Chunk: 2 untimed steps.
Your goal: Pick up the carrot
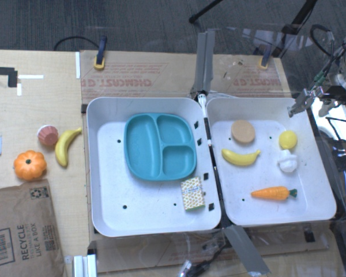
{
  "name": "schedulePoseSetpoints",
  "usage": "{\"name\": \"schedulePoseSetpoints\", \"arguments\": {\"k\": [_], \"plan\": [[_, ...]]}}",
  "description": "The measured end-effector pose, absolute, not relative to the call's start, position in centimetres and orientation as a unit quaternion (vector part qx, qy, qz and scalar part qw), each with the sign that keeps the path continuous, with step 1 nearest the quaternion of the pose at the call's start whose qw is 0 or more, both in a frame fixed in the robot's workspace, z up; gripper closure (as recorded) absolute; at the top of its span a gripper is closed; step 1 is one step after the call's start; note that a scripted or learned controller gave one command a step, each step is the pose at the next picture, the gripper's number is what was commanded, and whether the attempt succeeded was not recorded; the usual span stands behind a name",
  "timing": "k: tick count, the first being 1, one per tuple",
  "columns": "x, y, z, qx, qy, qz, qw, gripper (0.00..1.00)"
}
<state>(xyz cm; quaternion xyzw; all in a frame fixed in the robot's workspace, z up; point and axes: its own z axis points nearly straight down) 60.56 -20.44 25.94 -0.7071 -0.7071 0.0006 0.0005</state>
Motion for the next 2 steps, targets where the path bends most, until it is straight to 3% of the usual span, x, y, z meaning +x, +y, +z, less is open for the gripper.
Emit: {"name": "schedulePoseSetpoints", "arguments": {"k": [1, 2], "plan": [[55.2, -21.0, 10.2, -0.715, -0.699, 0.0001, -0.001, 0.00], [49.0, -17.0, 9.1, -0.581, -0.814, 0.0001, 0.001, 0.00]]}}
